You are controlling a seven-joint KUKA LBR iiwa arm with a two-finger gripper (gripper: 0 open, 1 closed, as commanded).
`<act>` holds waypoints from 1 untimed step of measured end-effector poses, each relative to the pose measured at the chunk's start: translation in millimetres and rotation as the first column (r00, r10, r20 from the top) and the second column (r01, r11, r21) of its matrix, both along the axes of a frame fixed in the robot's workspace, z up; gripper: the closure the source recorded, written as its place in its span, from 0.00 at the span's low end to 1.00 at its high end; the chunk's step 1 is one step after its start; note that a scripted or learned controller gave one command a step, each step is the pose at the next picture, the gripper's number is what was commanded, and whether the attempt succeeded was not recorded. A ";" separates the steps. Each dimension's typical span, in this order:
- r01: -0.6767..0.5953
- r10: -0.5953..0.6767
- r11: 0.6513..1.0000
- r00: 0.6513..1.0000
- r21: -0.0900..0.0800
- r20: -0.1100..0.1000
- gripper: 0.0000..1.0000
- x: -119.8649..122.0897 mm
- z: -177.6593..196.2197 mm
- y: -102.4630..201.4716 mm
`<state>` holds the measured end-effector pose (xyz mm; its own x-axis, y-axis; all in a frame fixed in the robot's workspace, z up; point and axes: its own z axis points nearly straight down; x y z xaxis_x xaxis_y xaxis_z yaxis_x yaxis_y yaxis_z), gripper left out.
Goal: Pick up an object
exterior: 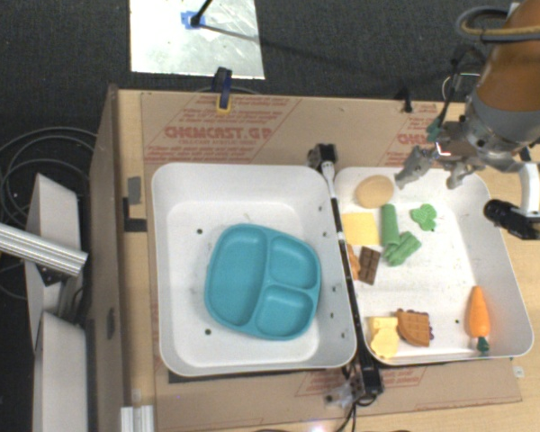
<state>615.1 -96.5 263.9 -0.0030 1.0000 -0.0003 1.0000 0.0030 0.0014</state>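
Note:
My gripper [432,171] hangs over the far edge of the right bin [499,268], its two fingers spread apart with nothing between them. Just below it in that bin lie a tan round bun [373,191] and a small green leafy piece [423,216]. Further in are a green pickle [394,235], a yellow cheese slice [360,229], a brown chocolate piece [368,265], an orange carrot [478,313], a brown waffle [414,328] and a pale yellow piece [383,337].
The left bin [175,241] holds a blue divided plate [263,281]. A black divider clamp [325,158] sits between the bins at the far edge. Cardboard lies under both bins, and cables trail on the floor at left.

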 end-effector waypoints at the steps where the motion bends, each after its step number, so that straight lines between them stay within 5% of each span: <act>1: 0.005 -0.005 1.000 1.000 0.000 -0.006 0.00 -4.4 -91.8 -41.5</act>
<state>610.7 -138.1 172.1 0.0021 1.0000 -0.0004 1.0000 -0.0021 -0.0042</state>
